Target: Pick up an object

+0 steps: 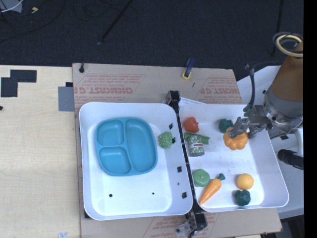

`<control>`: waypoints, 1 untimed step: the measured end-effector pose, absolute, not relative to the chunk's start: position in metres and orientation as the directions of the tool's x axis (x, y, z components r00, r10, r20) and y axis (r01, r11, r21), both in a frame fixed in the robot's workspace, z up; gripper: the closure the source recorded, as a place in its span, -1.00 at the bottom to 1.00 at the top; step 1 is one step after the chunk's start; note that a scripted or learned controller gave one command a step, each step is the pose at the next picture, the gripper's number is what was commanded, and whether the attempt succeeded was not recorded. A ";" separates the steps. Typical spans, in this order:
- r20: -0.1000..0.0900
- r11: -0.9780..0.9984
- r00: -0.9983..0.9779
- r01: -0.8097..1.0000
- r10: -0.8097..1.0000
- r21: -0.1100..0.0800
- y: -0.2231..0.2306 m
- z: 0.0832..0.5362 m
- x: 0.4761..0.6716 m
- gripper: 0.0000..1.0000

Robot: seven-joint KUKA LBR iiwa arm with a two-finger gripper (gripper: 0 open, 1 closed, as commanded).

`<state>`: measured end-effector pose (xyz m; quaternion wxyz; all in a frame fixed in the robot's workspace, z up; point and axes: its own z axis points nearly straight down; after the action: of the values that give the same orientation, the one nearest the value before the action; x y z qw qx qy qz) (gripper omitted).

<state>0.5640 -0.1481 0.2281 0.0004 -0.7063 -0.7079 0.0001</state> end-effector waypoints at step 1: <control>0.002 0.005 -0.005 1.000 1.000 -0.002 -0.099 0.231 0.578 1.00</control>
<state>0.5780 -0.0986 0.2313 0.0014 -0.7054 -0.7088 0.0000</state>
